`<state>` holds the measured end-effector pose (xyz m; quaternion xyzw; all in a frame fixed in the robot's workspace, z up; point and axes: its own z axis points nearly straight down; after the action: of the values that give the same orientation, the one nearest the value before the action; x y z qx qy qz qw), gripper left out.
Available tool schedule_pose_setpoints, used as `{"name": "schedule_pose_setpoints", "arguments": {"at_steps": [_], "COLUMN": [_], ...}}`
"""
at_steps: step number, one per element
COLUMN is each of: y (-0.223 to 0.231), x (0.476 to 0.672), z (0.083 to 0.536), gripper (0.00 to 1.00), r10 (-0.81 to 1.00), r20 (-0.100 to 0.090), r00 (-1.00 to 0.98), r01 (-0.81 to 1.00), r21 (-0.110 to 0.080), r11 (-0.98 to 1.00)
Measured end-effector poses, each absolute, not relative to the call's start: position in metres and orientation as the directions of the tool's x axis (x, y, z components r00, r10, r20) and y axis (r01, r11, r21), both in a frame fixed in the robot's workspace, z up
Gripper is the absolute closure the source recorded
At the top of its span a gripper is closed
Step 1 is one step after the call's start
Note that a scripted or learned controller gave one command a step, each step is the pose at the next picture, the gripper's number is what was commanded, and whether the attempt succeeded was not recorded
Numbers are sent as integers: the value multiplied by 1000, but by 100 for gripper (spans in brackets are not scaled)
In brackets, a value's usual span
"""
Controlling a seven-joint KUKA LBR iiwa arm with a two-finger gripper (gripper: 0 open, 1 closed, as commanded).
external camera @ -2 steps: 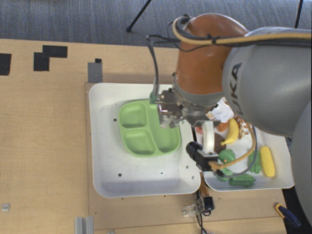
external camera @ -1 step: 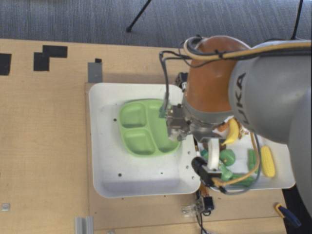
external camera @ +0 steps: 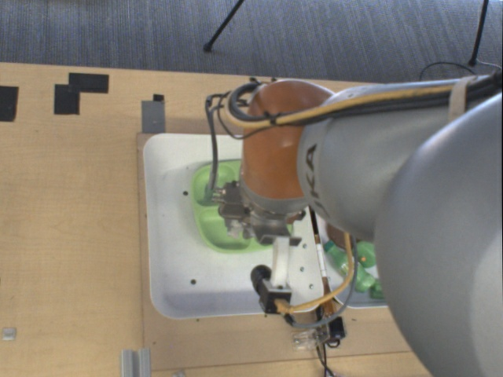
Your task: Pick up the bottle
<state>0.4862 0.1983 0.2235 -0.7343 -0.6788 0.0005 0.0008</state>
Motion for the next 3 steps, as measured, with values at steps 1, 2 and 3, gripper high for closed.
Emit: {"name": "schedule_pose_setpoints", "arguments": {"at_steps": [1, 2, 3], "y": [235, 188, 91], "x": [487, 487, 487], "z": [284, 263, 259], "gripper": [100, 100, 100], "r10": [972, 988, 1000], "r20": [1, 0, 0], "r00": [234, 156, 28], "r01": [972, 988, 1000], "r21": [0, 0, 1], "r11": [-234, -156, -28]}}
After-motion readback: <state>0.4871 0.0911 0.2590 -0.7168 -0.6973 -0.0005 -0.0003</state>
